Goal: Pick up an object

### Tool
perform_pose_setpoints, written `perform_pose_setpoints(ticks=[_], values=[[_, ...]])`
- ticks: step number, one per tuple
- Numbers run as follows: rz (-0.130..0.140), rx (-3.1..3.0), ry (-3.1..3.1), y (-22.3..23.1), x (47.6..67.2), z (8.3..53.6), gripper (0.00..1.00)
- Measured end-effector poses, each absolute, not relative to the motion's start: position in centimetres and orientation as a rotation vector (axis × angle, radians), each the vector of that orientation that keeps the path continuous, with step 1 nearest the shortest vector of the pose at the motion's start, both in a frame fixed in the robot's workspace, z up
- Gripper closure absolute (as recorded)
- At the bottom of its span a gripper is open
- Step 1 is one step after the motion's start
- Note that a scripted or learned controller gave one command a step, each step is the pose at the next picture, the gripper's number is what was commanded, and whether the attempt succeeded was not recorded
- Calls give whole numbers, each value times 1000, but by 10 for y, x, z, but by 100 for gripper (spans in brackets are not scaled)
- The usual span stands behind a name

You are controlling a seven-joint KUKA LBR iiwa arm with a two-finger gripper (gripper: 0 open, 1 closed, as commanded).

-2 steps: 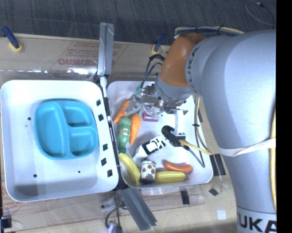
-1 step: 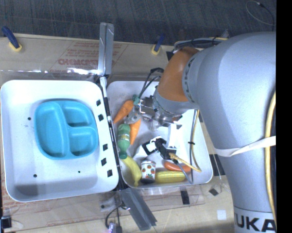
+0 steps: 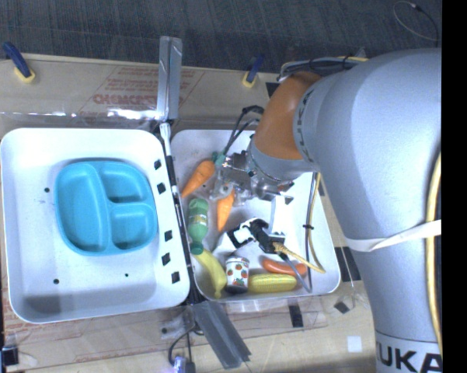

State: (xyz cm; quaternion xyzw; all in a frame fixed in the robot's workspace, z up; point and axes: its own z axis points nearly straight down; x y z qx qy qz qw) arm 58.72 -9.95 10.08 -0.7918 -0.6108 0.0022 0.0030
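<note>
Arm nearest cam, over right bin. Jaws: can't tell state. Carrot looks light, stiff, smooth; grip mid-body across width.

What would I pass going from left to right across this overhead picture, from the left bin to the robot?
Left bin → blue divided tray → divider between the bins → right bin with toy food, such as a carrot → gripper → grey arm.

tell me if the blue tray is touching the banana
Apart. The camera view shows the blue tray in the left bin, the banana in the right bin.
</note>
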Motion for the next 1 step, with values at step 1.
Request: perform_pose_setpoints(ticks=[1], values=[[10,-2476,-1920,-99,587,110,100]])
